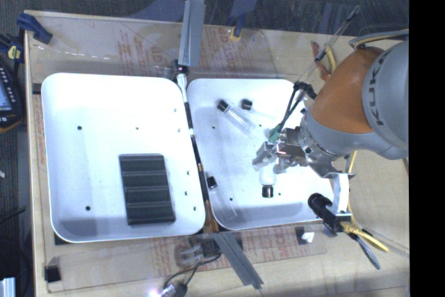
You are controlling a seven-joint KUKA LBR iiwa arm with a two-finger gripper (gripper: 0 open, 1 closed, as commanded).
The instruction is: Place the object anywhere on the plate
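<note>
Camera view gave you 2 white bins: the left bin (62, 101) carried the dark ribbed plate (146, 188), and the gripper (268, 162) hung over the right bin (229, 215). You could not tell its claw's state. A clear tube with black caps (235, 115) lay behind it, well apart from the plate.
</note>
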